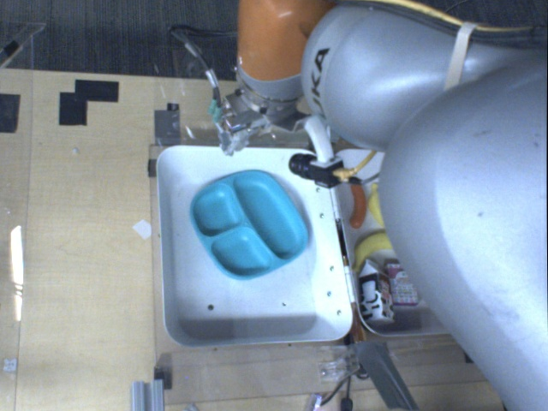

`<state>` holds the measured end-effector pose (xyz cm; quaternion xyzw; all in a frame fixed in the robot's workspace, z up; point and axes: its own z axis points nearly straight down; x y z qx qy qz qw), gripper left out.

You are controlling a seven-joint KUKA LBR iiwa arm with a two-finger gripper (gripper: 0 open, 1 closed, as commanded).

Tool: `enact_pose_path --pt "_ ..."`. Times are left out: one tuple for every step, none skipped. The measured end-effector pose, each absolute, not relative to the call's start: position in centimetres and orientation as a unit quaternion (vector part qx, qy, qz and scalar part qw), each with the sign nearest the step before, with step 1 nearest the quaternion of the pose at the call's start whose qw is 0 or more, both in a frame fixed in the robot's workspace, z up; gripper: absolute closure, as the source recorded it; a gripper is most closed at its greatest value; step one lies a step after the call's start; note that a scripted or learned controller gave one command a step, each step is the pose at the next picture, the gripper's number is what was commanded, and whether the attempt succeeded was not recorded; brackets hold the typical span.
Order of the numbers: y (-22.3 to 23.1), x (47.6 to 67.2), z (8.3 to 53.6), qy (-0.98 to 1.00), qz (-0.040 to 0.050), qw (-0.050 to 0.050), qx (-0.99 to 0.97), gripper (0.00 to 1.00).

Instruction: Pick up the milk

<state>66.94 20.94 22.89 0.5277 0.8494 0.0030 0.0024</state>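
Camera view: blue tray [249,223] in left bin [184,306]

Light is bright and even, coming from above. The white bin [180,229] looks nearly washed out on its left wall, with a soft grey shadow along its near inner edge. A broad sheen runs over the grey arm [445,144], which sits close to the lens and looks soft. A pale glare streak marks the bench [77,255] at the left. The whole picture is slightly grainy.
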Motion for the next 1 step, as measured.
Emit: enact_pose_path --pt "15.45 66.96 28.29 0.736 0.0030 0.002 0.676 1.00"
